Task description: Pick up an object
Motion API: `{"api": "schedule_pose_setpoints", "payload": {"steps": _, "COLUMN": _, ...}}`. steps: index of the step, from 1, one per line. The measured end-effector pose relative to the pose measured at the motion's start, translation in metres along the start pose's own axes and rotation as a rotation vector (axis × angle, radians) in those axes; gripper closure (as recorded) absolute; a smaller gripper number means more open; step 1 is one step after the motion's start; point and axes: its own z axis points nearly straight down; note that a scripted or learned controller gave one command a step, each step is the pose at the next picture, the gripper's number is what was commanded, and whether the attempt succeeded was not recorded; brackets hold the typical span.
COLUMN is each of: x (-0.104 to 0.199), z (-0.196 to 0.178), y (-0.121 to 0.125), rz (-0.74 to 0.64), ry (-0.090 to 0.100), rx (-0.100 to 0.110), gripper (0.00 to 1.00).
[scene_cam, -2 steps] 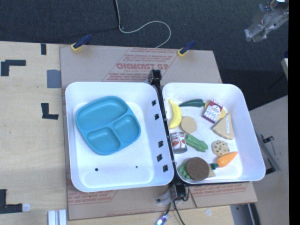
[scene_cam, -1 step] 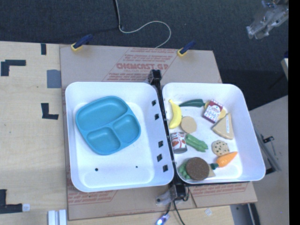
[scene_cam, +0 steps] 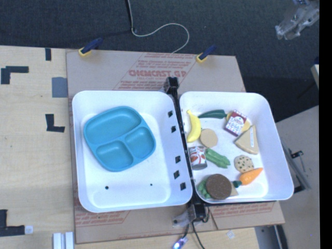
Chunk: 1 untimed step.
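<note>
The right bin (scene_cam: 270,113) holds several toy foods. Among them are a yellow banana (scene_cam: 193,126), a green bean (scene_cam: 211,114), a red box (scene_cam: 235,122), a sandwich wedge (scene_cam: 249,140) and a round cracker (scene_cam: 208,138). Nearer the front lie a small can (scene_cam: 197,157), a green pickle (scene_cam: 217,158), a cookie (scene_cam: 243,163), a carrot (scene_cam: 251,176) and a brown burger patty (scene_cam: 218,186). My gripper (scene_cam: 296,21) is a blurred grey shape at the top right, well beyond the bins over the dark floor, with nothing seen in it.
The left bin (scene_cam: 88,191) holds a blue divided plate (scene_cam: 120,137). Both bins rest on a cardboard sheet (scene_cam: 150,71) held by two clamps. A white cable (scene_cam: 161,30) loops behind the bins.
</note>
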Motion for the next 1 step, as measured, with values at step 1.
{"api": "schedule_pose_setpoints", "payload": {"steps": 1, "x": 0.0003, "z": -0.0103, "y": 0.0003, "rz": -0.001, "ry": -0.001, "rx": 0.0, "gripper": 1.0}}
